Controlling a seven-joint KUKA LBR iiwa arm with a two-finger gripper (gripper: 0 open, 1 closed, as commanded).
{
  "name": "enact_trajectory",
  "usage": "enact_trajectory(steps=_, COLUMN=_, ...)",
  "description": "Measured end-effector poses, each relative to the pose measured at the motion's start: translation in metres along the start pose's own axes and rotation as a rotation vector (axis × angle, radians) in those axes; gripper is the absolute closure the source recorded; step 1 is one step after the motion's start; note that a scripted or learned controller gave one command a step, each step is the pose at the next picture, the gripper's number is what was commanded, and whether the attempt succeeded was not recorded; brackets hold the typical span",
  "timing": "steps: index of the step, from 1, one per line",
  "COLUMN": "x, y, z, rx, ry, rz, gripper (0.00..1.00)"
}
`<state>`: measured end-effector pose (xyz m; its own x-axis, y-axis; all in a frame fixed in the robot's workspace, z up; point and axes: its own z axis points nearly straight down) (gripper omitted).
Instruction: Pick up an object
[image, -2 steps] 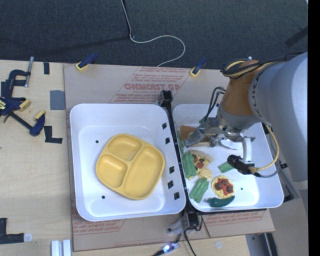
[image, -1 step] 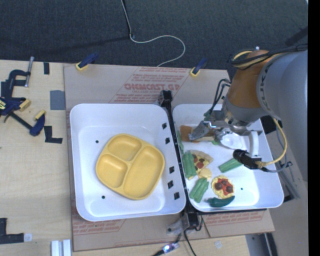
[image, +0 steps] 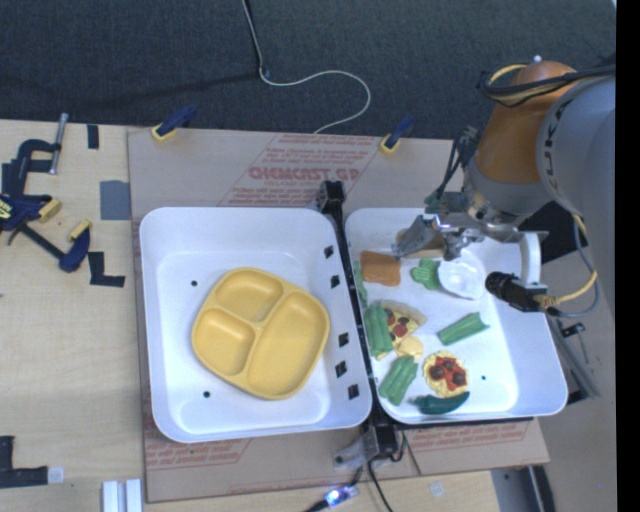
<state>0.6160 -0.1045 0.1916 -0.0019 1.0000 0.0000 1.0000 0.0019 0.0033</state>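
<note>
Gripper (image: 432, 240) hangs at upper right of frame, jaw state untellable, with the bun (image: 380, 268) just lower left, its long axis lying across the frame.

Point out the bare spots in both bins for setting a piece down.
Left bin: white floor rings the yellow tray, widest at its far edge. Right bin: bare strip along the right wall. Crowded along the divider, around the pizza slice.
</note>
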Motion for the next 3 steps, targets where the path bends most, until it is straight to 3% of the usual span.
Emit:
enact_trajectory(steps=1, x=0.001, y=0.000, z=-0.034, rx=0.003, ry=0.001, rz=0.000, gripper=1.00)
enact_trajectory(steps=3, x=0.085, y=-0.073, z=-0.031, rx=0.009, ry=0.001, rz=-0.001, gripper=1.00)
